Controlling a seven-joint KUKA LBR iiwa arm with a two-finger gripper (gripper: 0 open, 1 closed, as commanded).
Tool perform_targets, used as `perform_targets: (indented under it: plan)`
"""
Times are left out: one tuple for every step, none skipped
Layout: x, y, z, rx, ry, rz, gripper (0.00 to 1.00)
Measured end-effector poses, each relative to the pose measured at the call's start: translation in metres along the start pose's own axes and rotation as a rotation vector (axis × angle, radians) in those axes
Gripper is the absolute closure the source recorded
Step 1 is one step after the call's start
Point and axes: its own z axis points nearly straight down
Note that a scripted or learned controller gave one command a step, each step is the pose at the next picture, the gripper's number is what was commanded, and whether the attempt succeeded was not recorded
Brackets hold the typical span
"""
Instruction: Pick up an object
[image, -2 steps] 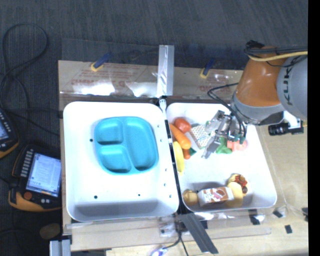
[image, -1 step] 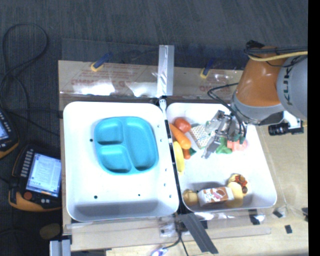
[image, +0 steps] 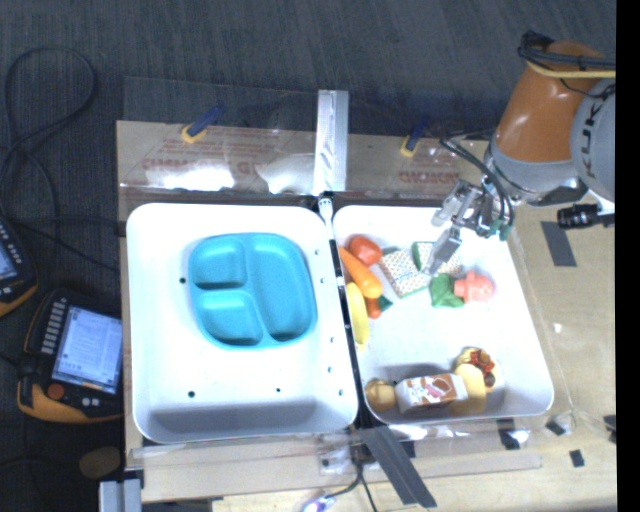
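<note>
I saw the metal gripper (image: 447, 247) over the right bin (image: 530, 330), fingers spread and holding nothing, above a checkered packet (image: 402, 272) beside a glossy plastic carrot (image: 360, 272).

Even, bright overhead illumination; no single strong source is evident. The two white bins (image: 145, 330) are close to overexposed, with little surface detail on their floors. Shadows are soft and short (the blue tray (image: 250, 288) casts only a faint rim of shade). Mild glare marks the clear plastic sheet (image: 240, 150) behind the bins. Overall sharpness is moderate; small items look slightly soft and grainy.
</note>
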Motion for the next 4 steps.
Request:
perform_targets:
  plan:
    - [-0.019,-0.043,0.025,0.004,0.002,0.499,0.0]
    - [-0.021,-0.069,0.018,0.005,0.001,0.789,0.0]
    - [-0.006,-0.062,0.04,0.006,0.002,0.71,0.0]
    - [0.032,-0.068,0.106,-0.001,-0.006,0.597,0.0]
